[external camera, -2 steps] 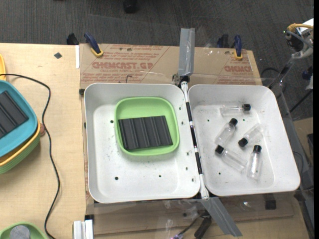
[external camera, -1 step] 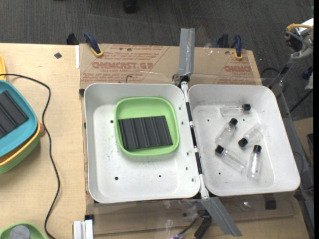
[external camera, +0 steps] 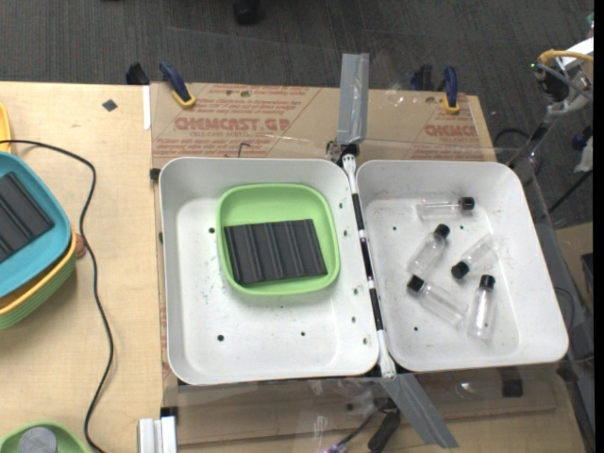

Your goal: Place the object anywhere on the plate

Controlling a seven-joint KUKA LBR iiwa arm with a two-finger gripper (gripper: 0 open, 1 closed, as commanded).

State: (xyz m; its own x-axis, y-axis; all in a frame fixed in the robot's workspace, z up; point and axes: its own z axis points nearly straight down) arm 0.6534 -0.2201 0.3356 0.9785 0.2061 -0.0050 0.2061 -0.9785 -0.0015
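On the table, the left white bin point(external camera: 189, 347) holds a green plate point(external camera: 276, 203) carrying a dark ribbed mat point(external camera: 276, 251) and nothing else. Several clear vials with black caps point(external camera: 442, 264) lie scattered in the right bin point(external camera: 528, 338), so no vial has been placed. I cannot tell the hand's state.

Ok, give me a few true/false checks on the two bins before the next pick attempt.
1. The square green plastic plate sits in the left white bin. True.
2. The plate carries a dark ribbed rectangular mat. True.
3. The clear plastic vials with black caps lie on the plate. False: they are all scattered in the right white bin.
4. The vials stand upright in a row. False: they lie on their sides, pointing different ways.
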